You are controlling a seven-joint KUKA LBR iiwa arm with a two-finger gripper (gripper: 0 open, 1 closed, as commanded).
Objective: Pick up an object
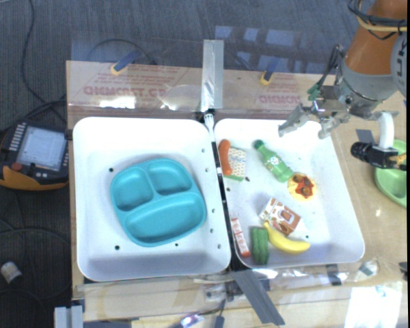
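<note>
The right bin (331, 183) holds a green bottle (272, 161), a hot dog (224, 156) beside a pale patterned packet (237, 162), a red and yellow pizza slice (303, 186), a brown and white carton (281, 218), a yellow banana (287, 241), a green cucumber (260, 245) and a red bar (239, 238). My gripper (306, 126) hangs above the bin's far edge, up and to the right of the bottle. Its two fingers are spread open, with nothing between them.
The left bin (96, 149) holds a blue divided tray (159, 200). A metal strip (212, 80) stands behind the gap between the bins. A green bowl (396, 180) sits off the bench's right side. A teach pendant (34, 156) lies on the floor at left.
</note>
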